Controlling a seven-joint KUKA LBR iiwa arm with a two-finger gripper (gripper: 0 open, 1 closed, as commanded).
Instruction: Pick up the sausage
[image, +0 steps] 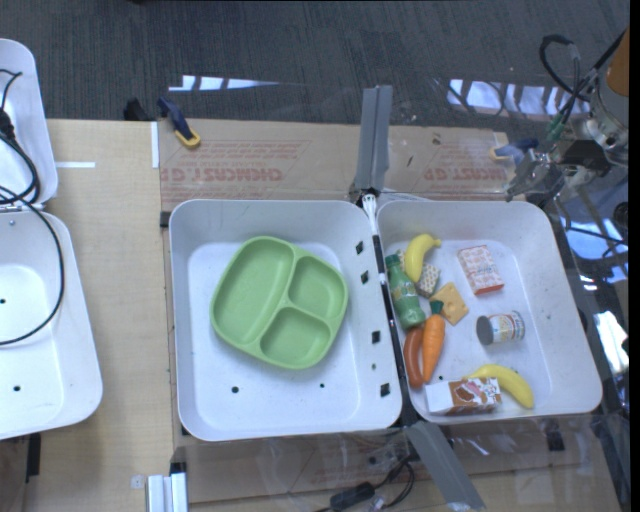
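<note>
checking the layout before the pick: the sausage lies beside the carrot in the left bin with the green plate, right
Not quite. In the camera view the sausage does lie beside the carrot, but both are in the right bin. The green plate sits alone in the left bin.

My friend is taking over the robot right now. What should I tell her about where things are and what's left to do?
Tool: up at the right bin's far right corner, above the rim; too blurred to tell open or shut, and nothing seen in it.
Sausage: in the right bin by the left wall, lying against the carrot, just below the green bottle.
Left bin: holds the green plate.
Done: nothing yet, the sausage is untouched.
Left: move over to the sausage, grab it, lift it.
</note>
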